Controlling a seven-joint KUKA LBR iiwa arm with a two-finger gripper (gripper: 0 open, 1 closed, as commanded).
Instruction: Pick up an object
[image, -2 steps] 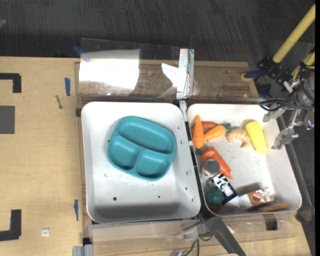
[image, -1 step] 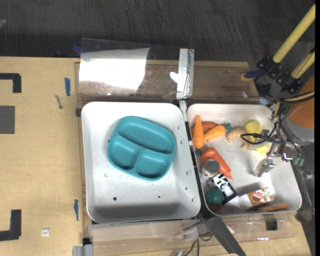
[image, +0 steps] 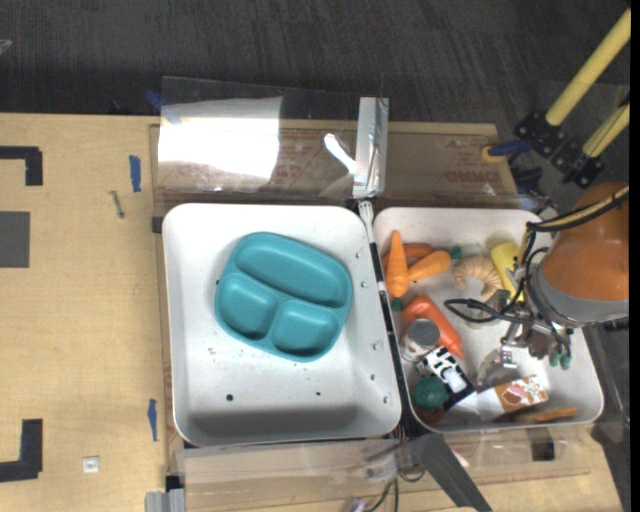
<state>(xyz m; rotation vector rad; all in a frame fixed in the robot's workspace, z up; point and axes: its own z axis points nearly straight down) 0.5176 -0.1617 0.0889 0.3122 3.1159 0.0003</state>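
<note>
The right bin (image: 590, 400) holds several small toys. Two orange carrots (image: 397, 262) lie at its far left, with a beige piece (image: 475, 270) and a yellow banana (image: 503, 258) beside them. An orange-red item (image: 437, 316), a black-and-white toy (image: 442, 366) and a green ball (image: 429, 393) sit along the left wall. A small red-and-white packet (image: 522, 393) lies near the front. My gripper (image: 518, 350) hangs low over the bin's right half, just above and behind the packet, below the orange wrist band (image: 590, 265). I see nothing clearly held in it.
The left bin (image: 190, 300) carries a teal divided plate (image: 283, 293). A clear plastic sheet (image: 260, 150) and a metal divider (image: 370, 145) stand behind the bins. Yellow-and-black stand legs (image: 580, 90) rise at the back right. A dark cable (image: 475, 305) loops across the right bin.
</note>
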